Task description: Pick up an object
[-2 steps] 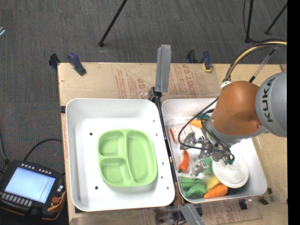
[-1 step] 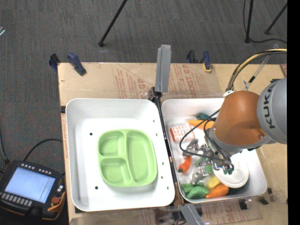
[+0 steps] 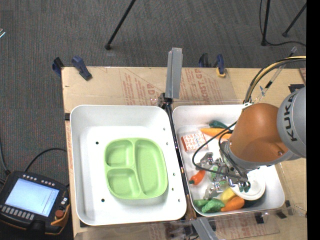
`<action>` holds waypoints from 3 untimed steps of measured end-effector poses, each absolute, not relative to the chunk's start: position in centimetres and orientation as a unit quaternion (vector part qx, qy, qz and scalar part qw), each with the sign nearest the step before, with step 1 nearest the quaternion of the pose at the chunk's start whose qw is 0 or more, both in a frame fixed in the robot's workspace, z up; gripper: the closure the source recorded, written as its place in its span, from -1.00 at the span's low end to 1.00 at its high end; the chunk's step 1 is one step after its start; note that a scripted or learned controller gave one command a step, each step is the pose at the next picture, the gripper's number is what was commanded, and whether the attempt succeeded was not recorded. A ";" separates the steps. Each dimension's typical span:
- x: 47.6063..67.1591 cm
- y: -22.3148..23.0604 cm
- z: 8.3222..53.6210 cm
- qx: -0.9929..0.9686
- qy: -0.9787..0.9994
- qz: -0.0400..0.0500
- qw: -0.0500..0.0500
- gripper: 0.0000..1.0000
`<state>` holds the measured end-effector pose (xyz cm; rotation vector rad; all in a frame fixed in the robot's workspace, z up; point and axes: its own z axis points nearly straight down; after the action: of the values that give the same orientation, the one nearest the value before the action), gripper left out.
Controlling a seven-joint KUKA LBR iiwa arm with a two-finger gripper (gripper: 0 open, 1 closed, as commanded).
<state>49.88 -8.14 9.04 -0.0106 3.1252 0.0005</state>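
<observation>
Gripper (image 3: 220, 180) hangs low in the right bin (image 3: 182, 115), over toys crowded at its near side, probably to choose one; whether it is wide, narrow or holding anything I cannot tell. An orange carrot (image 3: 197, 177) lies just left of it. A green plate (image 3: 135, 168) fills the left bin (image 3: 80, 134).

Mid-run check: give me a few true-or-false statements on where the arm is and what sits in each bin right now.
1. The gripper is down inside the right bin. True.
2. The green divided plate lies in the right bin. False: it lies in the left bin.
3. Toy items crowd the right bin, among them an orange carrot. True.
4. The arm hangs over the left bin. False: it is over the right one.
5. A handheld control pendant sits on the floor at lower left. True.
</observation>
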 end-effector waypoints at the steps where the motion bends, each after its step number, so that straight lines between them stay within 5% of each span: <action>1: 55.9 -8.6 8.7 0.070 0.998 0.001 0.000 -1.00; 2: 50.0 -8.8 8.7 0.153 0.988 0.001 0.000 -1.00; 3: 51.7 -8.0 8.7 0.227 0.974 0.000 -0.001 -1.00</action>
<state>51.73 -8.03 8.66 0.7151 3.0611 0.0012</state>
